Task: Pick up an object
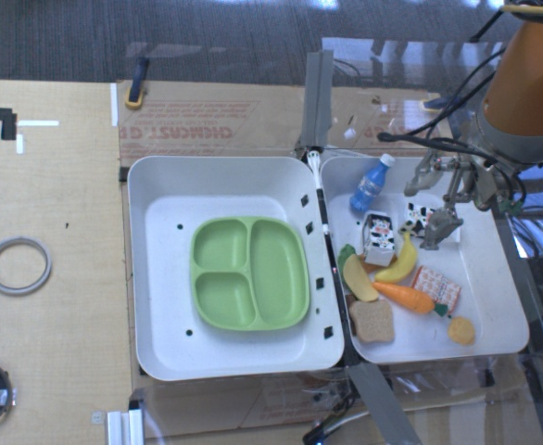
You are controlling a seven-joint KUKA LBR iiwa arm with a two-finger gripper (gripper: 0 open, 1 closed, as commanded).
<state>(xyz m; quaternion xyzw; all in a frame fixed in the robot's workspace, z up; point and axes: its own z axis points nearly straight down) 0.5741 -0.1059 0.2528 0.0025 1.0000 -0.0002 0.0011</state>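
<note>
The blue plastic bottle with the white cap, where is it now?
The blue plastic bottle lies in the right white bin, near its far left corner, beyond the small black-and-white carton.

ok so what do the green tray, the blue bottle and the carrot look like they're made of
Green tray: looks like moulded plastic, matte, one even colour with smooth rounded dividers. Blue bottle: likely clear-tinted plastic, light passes through the body, with a white cap. Carrot: probably a plastic or rubber toy, uniform orange with a slight sheen; too small to tell which.
</note>
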